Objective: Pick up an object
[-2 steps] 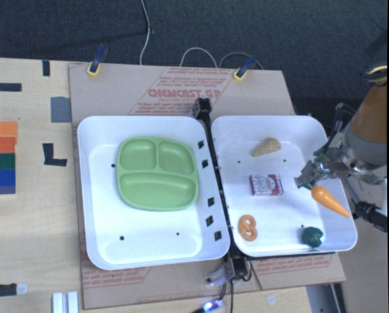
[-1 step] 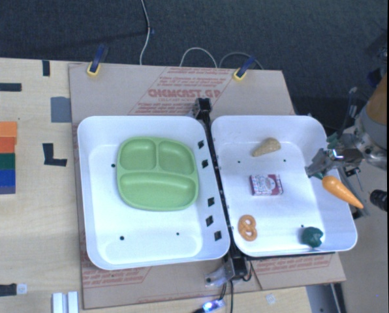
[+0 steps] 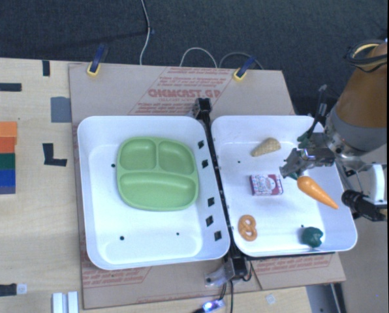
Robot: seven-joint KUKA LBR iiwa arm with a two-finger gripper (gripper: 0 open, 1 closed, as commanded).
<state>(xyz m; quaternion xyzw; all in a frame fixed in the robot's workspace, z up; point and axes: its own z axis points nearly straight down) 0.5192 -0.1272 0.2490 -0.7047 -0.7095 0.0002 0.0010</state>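
One carrot (image 3: 318,192) lies slantwise, thin tip toward lower right.

You are looking at a robotics lab bench: clamps (image 3: 96,60) are pinning a cardboard sheet (image 3: 181,90) under two white bins (image 3: 93,240), cables (image 3: 142,18) are trailing across, and colored blocks (image 3: 2,158) are sitting alongside.
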